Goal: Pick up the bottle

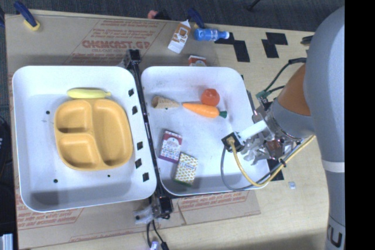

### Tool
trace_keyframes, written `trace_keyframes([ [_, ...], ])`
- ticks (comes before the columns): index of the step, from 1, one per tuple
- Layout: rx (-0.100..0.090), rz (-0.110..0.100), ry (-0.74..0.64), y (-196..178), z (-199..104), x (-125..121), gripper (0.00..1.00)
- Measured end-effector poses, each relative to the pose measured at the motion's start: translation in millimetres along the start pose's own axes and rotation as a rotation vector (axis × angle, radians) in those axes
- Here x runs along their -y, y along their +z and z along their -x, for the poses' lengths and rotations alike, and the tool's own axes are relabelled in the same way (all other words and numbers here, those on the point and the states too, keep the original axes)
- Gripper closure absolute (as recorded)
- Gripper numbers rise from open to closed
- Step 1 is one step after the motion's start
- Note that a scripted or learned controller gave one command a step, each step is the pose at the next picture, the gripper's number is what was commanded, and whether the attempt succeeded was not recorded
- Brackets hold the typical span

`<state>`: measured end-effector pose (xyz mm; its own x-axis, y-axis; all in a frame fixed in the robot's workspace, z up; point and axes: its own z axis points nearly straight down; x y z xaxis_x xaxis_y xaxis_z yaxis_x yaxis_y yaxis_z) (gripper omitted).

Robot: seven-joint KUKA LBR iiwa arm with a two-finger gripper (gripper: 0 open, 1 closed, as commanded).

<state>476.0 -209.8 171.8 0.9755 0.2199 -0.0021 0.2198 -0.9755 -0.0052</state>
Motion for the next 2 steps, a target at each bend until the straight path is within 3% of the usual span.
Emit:
trace_keyframes([
  [1,0.002,-0.002,-0.099,-3.6,-0.1,0.6,1.0],
  [2,0.003,-0.007,-0.106,-13.3,-0.4,1.2,1.0],
])
